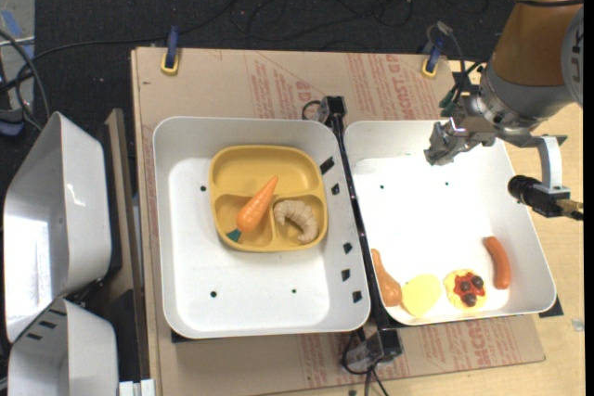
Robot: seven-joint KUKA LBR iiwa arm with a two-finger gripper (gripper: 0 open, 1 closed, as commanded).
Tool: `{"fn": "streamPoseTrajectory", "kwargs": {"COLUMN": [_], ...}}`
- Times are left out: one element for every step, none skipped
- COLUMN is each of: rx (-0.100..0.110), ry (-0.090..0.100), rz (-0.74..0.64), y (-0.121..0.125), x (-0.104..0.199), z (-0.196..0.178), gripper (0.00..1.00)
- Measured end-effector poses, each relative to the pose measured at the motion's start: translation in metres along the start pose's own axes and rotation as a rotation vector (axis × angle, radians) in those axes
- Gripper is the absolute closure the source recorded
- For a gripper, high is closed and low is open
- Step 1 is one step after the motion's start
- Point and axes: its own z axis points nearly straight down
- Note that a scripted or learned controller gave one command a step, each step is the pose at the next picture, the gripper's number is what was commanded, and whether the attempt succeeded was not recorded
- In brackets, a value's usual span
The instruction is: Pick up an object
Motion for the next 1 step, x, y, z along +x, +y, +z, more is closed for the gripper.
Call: {"fn": "streamPoseTrajectory", "kwargs": {"rx": [0.008], "ry": [0.003], "rz": [-0.003], "y": [-0.02], "x": [0.0518], "z": [0.015], "gripper": [1.0]}}
